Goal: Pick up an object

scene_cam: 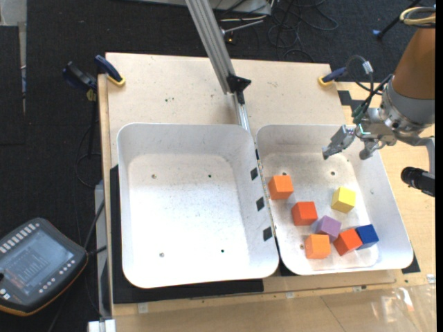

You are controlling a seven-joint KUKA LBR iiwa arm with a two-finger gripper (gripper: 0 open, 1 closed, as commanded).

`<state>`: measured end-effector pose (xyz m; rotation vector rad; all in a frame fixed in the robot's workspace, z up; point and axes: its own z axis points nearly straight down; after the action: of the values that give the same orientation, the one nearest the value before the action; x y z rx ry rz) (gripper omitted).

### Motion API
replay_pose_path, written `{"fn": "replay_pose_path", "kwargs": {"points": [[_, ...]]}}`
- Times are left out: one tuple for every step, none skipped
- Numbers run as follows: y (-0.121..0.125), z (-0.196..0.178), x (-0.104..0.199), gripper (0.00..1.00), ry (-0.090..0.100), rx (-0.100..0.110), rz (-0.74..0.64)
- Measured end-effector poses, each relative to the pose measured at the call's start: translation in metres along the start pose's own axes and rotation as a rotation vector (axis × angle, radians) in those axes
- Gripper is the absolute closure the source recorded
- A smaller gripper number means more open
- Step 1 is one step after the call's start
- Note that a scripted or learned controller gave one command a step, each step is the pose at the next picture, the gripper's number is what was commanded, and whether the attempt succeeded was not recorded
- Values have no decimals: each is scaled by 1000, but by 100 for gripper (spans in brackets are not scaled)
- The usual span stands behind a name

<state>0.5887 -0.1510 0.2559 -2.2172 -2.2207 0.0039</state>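
Approach step; gripper (pixel 351 144) hangs over the right bin's (pixel 394 206) far end, jaws spread, nothing between them; nearest target, yellow cube (pixel 343 199), sits mid-bin, well apart; next: move over it, descend, align to faces; cube rotated diagonal, no long axis.

Bright, even light falls from overhead, and the two white bins (pixel 187 199) come out nearly washed out, their floors pale with little contrast. Shadows are soft and short: a thin dark line hugs the front edge of the bench (pixel 208 81), and small ones sit under the cubes (pixel 304 213). The floor beyond the bench's far edge is dim. Focus is fair mid-frame; the gripper (pixel 349 144) looks slightly smeared. The bench's near right corner glares.
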Motion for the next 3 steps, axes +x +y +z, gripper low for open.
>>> {"fn": "replay_pose_path", "kwargs": {"points": [[1,-2,0,0,-1,-4,0],[-8,46,-3,0,0,1,3],[-12,110,0,0,1,2,2]]}}
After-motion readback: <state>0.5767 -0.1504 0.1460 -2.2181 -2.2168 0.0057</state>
